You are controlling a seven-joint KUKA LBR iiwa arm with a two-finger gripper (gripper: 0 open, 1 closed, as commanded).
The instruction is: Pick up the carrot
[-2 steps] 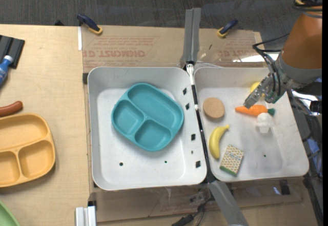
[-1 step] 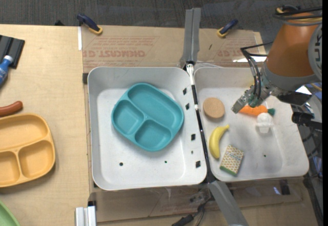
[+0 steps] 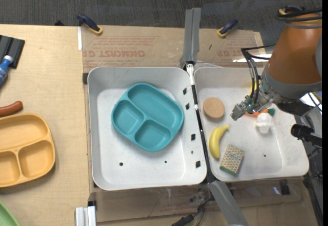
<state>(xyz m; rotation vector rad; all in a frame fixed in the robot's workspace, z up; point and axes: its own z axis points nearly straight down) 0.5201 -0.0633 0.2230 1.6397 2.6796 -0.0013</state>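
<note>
The arm (image 3: pixel 294 61) comes in from the R side, w/ the pincer (image 3: pixel 245 109) low over the right bin (image 3: pixel 287 166), near that bin's upper middle. Can't tell whether the pincer is clenched or released; it's too small and cluttered w/ cables to read.

The carrot (image 3: pixel 252 113) shows as a small orange bit right at the pincer, touching or nearly so on its R side. Whether it's actually gripped can't be judged.

Just R of the pincer and a bit lower lies a white object (image 3: pixel 264 123), w/ a teal scrap (image 3: pixel 270 111) above it. L of the pincer, near, sits a round tan cookie (image 3: pixel 213 107). Below and L of the pincer is the banana (image 3: pixel 218 140), lying roughly upright in the frame. Below that, a small green-yellow box (image 3: pixel 231 160), just beside the banana's lower end.

Well apart to the pincer's L, in the left bin (image 3: pixel 102 168), rests a teal divided plate (image 3: pixel 147 116), tilted approx. diagonal. Farther L still, on the bench, are a yellow divided tray (image 3: pixel 23 150) and a red-brown sausage (image 3: pixel 10 108) above it.
</note>
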